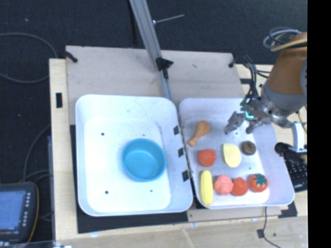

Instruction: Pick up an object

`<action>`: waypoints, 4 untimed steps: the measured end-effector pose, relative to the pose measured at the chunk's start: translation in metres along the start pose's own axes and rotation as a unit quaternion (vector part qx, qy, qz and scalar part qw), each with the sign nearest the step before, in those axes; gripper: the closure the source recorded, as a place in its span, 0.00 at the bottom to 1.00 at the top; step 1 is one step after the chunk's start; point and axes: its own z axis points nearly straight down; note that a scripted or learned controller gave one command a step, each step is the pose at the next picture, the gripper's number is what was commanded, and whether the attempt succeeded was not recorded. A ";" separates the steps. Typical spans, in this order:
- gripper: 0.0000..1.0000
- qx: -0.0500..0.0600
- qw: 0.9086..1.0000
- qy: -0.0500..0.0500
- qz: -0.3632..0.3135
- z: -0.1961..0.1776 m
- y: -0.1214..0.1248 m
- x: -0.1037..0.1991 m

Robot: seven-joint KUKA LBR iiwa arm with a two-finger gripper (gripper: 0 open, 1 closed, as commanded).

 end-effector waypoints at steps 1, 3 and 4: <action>0.00 -0.003 1.000 0.000 0.000 -0.003 0.002 0.000; 0.00 -0.001 1.000 -0.002 0.002 0.105 0.005 0.001; 1.00 -0.007 1.000 -0.003 0.004 0.089 0.007 0.000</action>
